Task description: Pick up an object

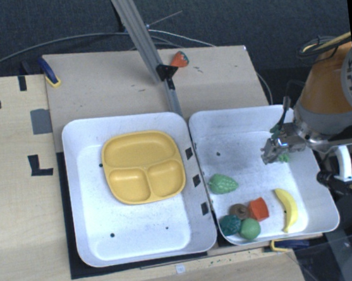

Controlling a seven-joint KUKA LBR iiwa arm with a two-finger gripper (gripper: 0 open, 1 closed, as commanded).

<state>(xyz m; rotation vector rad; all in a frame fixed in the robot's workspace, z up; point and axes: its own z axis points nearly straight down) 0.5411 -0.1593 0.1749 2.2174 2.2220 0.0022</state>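
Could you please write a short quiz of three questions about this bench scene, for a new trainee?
1. True or false: the yellow divided tray lies in the left bin.
2. Which item lies nearest the right bin's right wall? A) banana B) light green item C) brown ring
3. Fill in: the gripper hovers over the ______ bin, near its right side.

Key
1. True.
2. A. The banana lies close to the right wall; the others sit nearer the divider.
3. Right. A small green thing shows at the gripper, but it is too unclear to call it held.
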